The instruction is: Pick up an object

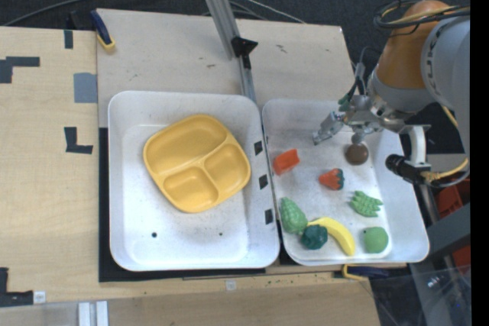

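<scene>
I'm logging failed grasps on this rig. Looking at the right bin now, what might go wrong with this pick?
1. The end effector hovers near the brown ball; being round, it may roll away from a closing grip.
2. The broccoli, dark green piece and banana sit clustered, so a grasp there may catch two or nudge neighbours.
3. The green apple lies near the right bin wall, leaving little room.

My arm (451,57) is a rounded grey shell with a broad orange band (405,50) above the wrist. Thin black cables loop over the orange, at its twelve o'clock. My gripper (336,126) is grey metal.
</scene>
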You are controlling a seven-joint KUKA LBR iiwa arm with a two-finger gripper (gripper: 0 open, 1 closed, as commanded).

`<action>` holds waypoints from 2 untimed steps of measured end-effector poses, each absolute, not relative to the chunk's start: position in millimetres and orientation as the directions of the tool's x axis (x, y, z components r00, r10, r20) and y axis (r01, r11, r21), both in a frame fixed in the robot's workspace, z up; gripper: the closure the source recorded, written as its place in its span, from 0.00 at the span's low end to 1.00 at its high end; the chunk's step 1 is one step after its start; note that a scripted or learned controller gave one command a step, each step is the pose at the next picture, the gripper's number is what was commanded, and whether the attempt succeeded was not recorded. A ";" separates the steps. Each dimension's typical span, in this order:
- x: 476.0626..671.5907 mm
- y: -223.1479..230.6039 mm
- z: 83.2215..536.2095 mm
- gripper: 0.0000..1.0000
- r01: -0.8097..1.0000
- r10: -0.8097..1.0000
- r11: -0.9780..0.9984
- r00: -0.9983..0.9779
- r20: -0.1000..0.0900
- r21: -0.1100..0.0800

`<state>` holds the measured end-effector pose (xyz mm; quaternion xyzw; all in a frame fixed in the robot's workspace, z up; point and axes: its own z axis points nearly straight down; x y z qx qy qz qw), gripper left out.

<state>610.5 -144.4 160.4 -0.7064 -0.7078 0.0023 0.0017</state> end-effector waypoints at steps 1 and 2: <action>615.5 -144.3 114.3 0.00 1.000 1.000 0.002 -0.002 -0.001 -0.006; 614.9 -143.6 87.0 0.00 1.000 1.000 0.002 -0.002 -0.002 -0.003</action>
